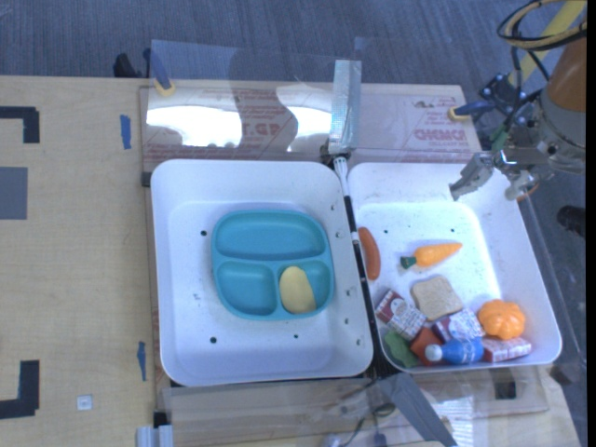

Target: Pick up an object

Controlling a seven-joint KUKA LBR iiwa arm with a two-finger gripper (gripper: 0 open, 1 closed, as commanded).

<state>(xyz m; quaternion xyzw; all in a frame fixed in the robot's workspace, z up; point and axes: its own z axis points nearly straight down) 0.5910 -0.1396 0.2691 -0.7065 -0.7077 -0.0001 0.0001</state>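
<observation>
Two shallow white bins side by side on the desk, left bin [177, 277] and right bin [535, 277], meeting along a dark seam. In the left bin, a teal divided plate [265, 240] near the middle, with a yellow lemon-like piece [297, 290] in its lower right compartment. In the right bin, toy food crowded toward the near edge: an orange-red sausage [370, 252] just beside the left wall, a carrot [434, 254] near the middle, a slice of bread [437, 297] below it, a small orange pumpkin [503, 319] toward the right wall. Along the near edge, a red-and-white packet [402, 316], a green piece [398, 347], and a blue-and-white bottle with a red cap [454, 351], touching one another in a heap. End effector [492, 180] up at the far right corner of the right bin, above its rim, fingers spread apart with nothing between them, well apart from the toy food. Arm [568, 82] entering from the right edge of the desk, with yellow cable loops [545, 12] above.
</observation>
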